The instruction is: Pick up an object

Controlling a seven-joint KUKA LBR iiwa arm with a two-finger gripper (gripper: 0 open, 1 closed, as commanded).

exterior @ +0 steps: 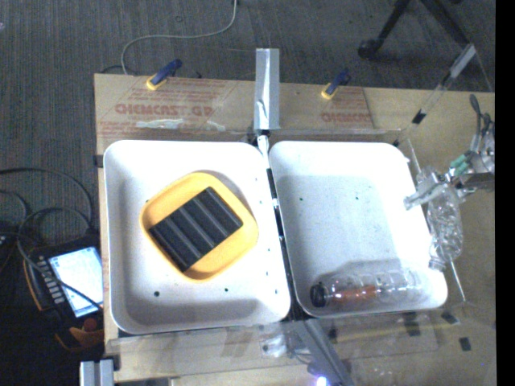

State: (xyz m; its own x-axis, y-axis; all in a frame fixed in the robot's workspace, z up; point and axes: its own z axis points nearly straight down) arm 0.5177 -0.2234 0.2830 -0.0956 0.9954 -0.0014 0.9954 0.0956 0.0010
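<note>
The bench top is brown board (201,103) with faded red lettering. It bears 2 shallow white bins side by side: the left bin (129,175) lies on the side away from where the arm reaches in, and the right bin (346,167) lies on the arm's side. A strip of silver tape (266,87) runs up from the seam between them. 2 blue-and-yellow clamps (163,73) grip the board's far edge. Around the bench is dark grey carpet (64,30) with a thin pale cable (201,34) looping across it. The legs of an office chair (410,6) stand at the top, and a small lit screen (76,276) sits low on the far-left floor. Clear sheet and bits of metal hardware (442,191) stand at the right bin's outer wall.

Whether the end effector is released or clenched cannot be told here.

The left bin holds 1 yellow block (161,207) with rounded corners and a black ribbed panel on top. It sits near the middle of that bin. It is turned at a slant, and the ribs run from lower left up to upper right.

The right bin holds 1 clear bottle (366,290) lying on its side against the near wall, with brownish contents. Its long axis runs almost straight across the bin, rising slightly toward the arm's side. The dark cap end points toward the seam between the bins.
</note>
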